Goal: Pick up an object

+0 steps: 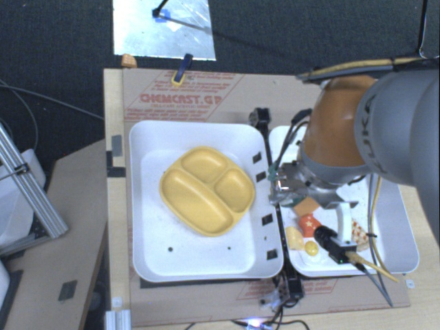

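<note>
The arm [385,126] reaches in from the right and hangs over the right bin [405,249], its orange band [337,126] and grey wrist covering most of that bin's upper half. The tool [285,190] sits low at the bin's left edge, near the divider between the two bins; how far open it is, or whether it has hold of anything, cannot be told (the wrist hides it from above). In the right bin, just below the wrist, lies a small cluster of toy food: an orange block [306,205] partly under the arm, a red piece [309,223] touching it from below, a pale yellow piece [294,237] at the bin's left wall, and a white-and-yellow egg [311,248] just beside it. A pizza slice [359,232] lies to the right, with a black tool part or cable end [331,245] crossing between it and the egg. The left bin [148,253] holds a yellow divided plate [207,190] with three compartments, lying flat near the middle and turned at a slant. Both bins rest on a cardboard sheet [182,100] on the table [75,205].
</note>
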`<act>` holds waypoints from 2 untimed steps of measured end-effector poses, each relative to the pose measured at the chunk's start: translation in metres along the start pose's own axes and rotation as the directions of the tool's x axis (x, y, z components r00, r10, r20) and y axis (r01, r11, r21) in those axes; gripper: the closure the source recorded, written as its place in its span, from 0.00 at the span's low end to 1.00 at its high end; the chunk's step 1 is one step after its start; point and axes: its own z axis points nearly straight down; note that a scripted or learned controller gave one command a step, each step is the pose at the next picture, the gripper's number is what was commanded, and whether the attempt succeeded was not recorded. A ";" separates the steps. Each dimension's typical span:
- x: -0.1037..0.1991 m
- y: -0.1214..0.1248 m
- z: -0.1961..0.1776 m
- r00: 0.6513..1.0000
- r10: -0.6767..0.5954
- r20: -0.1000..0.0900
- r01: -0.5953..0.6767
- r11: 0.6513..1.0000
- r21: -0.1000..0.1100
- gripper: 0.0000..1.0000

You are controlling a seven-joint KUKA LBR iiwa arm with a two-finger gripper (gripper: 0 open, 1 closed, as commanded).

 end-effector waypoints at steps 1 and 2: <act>0.023 0.111 0.017 1.000 0.002 0.002 -0.002 1.000 -0.014 1.00; 0.041 0.047 -0.059 1.000 0.003 0.000 -0.003 1.000 -0.008 1.00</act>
